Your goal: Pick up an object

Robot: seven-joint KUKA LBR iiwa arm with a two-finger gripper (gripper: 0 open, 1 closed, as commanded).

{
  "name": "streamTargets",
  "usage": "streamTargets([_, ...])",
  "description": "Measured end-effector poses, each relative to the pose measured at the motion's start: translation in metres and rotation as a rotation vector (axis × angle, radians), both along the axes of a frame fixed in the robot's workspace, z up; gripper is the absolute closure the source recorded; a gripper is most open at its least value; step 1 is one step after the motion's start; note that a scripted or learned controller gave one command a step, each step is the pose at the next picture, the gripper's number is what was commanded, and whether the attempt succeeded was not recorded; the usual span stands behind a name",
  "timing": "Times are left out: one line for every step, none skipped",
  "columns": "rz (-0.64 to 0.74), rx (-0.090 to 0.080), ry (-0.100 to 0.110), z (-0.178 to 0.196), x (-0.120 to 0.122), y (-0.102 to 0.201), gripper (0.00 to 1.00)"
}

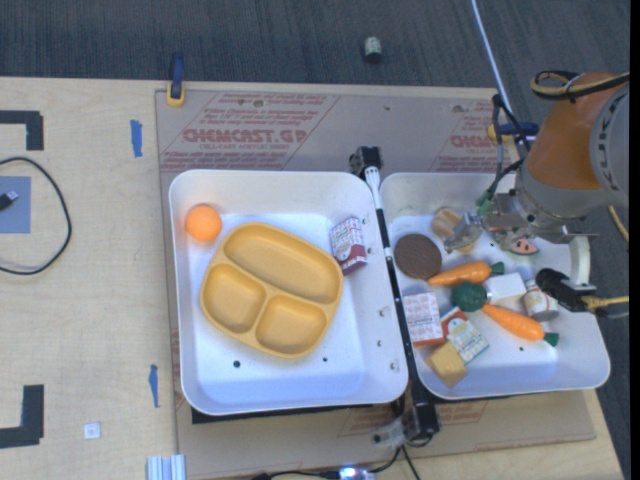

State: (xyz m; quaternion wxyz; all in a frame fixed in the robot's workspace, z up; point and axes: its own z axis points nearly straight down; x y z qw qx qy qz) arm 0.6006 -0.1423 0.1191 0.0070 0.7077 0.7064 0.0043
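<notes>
Evenly and brightly lit from above, with soft, short shadows under the yellow divided tray and along the inner walls of the left bin. Mild glare on the glossy white floor of the right bin. Slightly soft overall, coarse in resolution; small items there hard to resolve, perhaps from compression. Dark carpet at top underexposed.

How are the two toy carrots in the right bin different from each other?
The upper carrot lies nearly level beside the brown disc; the lower carrot slants down toward the right. The upper carrot touches the dark green piece from above, the lower carrot lies to its right. Both are orange and lie in the right bin.
</notes>
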Motion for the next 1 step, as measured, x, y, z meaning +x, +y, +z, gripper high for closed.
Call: streamTargets([0.000,-0.001,-0.004,0.0105,0.0009,0.0000,1.00])
